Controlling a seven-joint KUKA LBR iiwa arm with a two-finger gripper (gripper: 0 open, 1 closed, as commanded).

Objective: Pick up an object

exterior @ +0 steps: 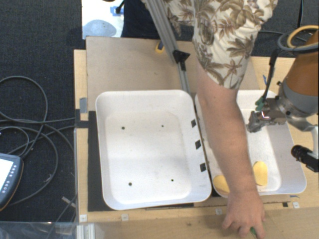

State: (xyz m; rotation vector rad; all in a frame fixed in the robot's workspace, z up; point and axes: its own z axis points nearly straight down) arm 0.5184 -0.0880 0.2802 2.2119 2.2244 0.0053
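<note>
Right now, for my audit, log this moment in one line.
gripper: over right bin | yellow objects: in bin | person's arm: across bin | grasp: none seen

Two shallow white bins are borne side by side by the bench (pixel 134 63): the left bin (pixel 149 148) near its front edge, the right bin (pixel 284 180) toward its right edge.

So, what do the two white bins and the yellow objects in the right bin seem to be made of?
The left bin and right bin look like moulded plastic with a matte finish: rounded corners, thin rims, no glare. The yellow objects, one partly behind a person's arm, look smooth and rounded, perhaps soft plastic or foam; the view is too small to settle it.
</note>
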